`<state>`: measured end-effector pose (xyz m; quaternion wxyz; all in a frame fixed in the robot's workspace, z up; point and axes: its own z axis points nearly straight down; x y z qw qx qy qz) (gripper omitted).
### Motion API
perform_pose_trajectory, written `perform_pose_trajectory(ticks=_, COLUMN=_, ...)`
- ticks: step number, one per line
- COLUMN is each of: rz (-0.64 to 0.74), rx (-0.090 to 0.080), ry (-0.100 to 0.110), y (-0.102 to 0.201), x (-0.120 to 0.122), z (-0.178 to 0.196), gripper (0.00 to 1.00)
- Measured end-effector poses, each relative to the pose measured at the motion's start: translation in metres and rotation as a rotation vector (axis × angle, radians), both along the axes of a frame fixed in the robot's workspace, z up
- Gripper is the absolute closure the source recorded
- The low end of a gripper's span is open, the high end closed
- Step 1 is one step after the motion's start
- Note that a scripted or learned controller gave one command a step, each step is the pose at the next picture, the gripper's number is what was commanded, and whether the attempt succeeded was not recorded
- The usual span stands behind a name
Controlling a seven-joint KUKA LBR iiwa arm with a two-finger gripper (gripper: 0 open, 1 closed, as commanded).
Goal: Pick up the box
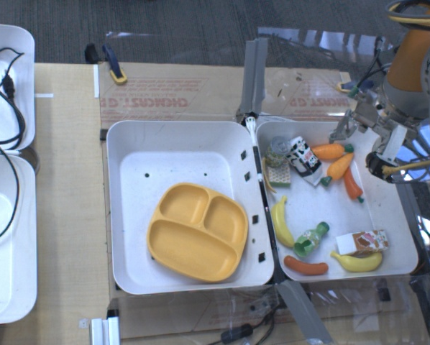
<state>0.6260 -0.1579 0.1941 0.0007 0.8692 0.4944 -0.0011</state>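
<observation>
A small white and brown box (pixel 364 241) lies near the front right corner of the right bin (pixel 400 214), resting against a yellow banana (pixel 356 262). My gripper (pixel 351 128) hangs over the bin's back right edge, well behind the box and apart from it. It sits just right of the orange carrots (pixel 334 159). The arm's orange band (pixel 415 52) and grey wrist rise above it at the view's right edge.
The right bin also holds a black and white carton (pixel 302 155), a second banana (pixel 280 222), a green bottle (pixel 311 238), a red sausage (pixel 306 267) and a red pepper (pixel 352 183). In the left bin (pixel 129 192) lies a yellow divided plate (pixel 198 231).
</observation>
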Motion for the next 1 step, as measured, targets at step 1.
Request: perform_pose_trajectory(ticks=1, rz=-0.084, rx=0.003, ry=0.005, y=0.0393, x=-0.1012, z=-0.0824, gripper=0.0)
